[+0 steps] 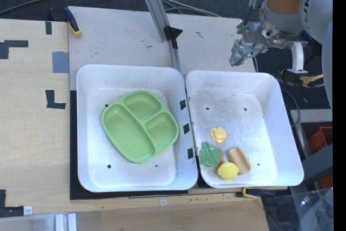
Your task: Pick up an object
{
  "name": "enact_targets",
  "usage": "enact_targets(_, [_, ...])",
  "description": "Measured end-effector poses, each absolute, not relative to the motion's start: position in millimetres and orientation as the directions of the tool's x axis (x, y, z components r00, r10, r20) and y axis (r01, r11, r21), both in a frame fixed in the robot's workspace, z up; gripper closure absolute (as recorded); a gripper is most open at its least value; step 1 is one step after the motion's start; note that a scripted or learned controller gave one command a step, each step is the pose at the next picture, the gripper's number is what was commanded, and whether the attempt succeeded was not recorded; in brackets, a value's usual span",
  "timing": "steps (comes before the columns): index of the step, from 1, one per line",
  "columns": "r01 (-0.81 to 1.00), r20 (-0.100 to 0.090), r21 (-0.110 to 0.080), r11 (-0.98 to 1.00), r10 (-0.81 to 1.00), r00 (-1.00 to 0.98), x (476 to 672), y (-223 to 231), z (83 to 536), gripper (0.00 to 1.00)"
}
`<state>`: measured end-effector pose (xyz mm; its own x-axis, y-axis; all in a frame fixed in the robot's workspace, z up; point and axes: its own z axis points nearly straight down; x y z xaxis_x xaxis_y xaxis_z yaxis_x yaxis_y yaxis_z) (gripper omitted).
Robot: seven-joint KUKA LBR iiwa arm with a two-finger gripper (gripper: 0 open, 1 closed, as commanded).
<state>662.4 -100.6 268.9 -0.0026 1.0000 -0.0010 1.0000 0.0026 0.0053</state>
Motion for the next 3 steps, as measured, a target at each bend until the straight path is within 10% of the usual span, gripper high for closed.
enact_targets(3, [1.0, 0.001, -0.002, 0.007, 1.0, -0.007, 647.0, 67.6, 257.8, 1.0])
